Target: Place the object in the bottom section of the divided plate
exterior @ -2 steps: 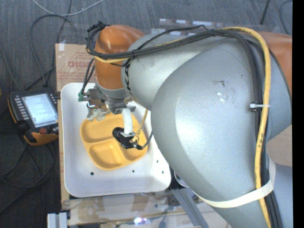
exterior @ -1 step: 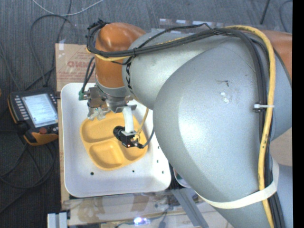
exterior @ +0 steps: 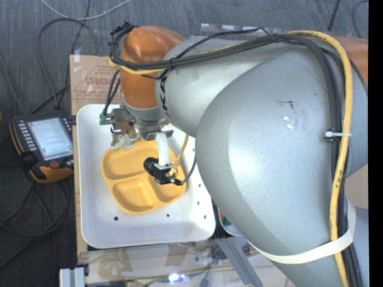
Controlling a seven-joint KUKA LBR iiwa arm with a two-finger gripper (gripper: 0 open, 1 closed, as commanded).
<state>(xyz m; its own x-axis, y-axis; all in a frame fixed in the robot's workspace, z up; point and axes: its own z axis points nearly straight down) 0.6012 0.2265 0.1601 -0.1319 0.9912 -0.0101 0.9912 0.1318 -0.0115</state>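
A yellow divided plate (exterior: 122, 172) lies in the left white bin (exterior: 96, 220), with its bottom section (exterior: 136, 195) nearest the bin's front wall. My gripper (exterior: 124, 137) hangs below the orange wrist band (exterior: 140, 70), right over the plate's upper edge. The bulky grey arm (exterior: 269, 148) covers the plate's right side and most of the bench to the right.
A teach pendant (exterior: 43, 141) with a lit screen lies on the carpet left of the bin. A cardboard sheet (exterior: 90, 76) sticks out behind the bin. Loose cables (exterior: 60, 11) run across the floor at the back.
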